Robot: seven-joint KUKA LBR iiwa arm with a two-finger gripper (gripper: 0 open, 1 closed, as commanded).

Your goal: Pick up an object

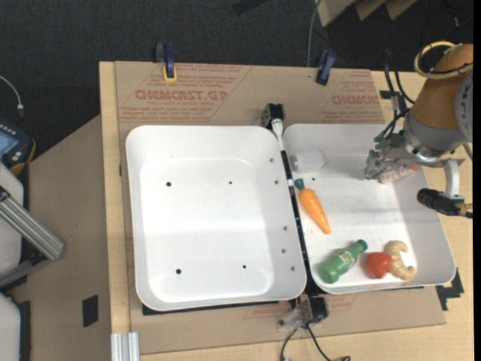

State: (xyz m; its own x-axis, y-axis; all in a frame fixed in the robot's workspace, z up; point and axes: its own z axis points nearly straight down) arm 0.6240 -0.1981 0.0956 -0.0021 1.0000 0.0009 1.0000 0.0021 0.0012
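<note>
My gripper (385,165) hangs low over the far right part of the right bin (421,216). A small pinkish thing (398,173) shows right at its tip; whether it is gripped is unclear. An orange carrot (316,210) lies by the bin's left wall. Toward the near edge lie a green bottle (342,262), a red piece (378,265) and a beige curved piece (403,260), close together. A pale whitish object (308,160) rests in the bin's far left corner.
The left bin (150,201) lies beside the right one, with a black divider strip (289,194) between them. Both stand on a cardboard sheet (225,85) held by blue clamps (167,59). Cables and a black fitting (443,200) hang beside the arm at right.
</note>
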